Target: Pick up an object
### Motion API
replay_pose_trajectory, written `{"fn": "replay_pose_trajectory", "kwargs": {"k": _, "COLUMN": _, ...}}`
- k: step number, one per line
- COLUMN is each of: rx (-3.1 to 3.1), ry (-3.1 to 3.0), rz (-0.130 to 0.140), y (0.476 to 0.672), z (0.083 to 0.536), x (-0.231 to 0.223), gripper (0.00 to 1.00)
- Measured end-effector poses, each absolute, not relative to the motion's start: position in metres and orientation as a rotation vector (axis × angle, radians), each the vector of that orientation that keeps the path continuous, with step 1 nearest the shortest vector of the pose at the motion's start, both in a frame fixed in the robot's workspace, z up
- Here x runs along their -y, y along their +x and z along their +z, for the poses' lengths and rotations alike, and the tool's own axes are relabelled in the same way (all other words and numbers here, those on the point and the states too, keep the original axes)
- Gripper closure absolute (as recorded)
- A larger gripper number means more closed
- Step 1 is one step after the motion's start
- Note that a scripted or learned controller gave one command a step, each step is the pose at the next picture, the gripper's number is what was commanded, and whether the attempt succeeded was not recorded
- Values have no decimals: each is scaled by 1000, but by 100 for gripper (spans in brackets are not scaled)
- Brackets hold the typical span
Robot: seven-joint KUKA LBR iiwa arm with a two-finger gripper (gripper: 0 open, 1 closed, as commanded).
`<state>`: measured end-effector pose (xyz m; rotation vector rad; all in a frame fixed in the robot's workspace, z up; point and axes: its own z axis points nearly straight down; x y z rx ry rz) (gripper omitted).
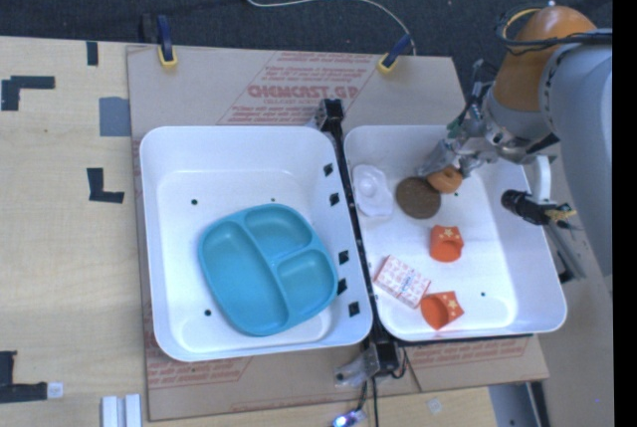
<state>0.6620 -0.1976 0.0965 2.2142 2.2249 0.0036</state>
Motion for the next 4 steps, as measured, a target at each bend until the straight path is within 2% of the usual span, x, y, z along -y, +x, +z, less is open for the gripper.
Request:
{"fn": "replay_pose_trajectory", "kwargs": {"k": 2, "rx": -2221, "ry": 2218, "rz": 1, "y": 653, "z": 197, "x": 196, "gripper": 100}}
{"fn": "replay_pose_trajectory", "kwargs": {"k": 3, "rx": -2224, "ry": 2220, "rz": 0, "y": 654, "z": 211, "x": 195, "gripper": 100}}
{"fn": "replay_pose_trajectory", "kwargs": {"k": 4, "rx": -2230, "ry": 2217, "rz": 0, "y": 641, "z": 220, "x": 146, "gripper": 100}}
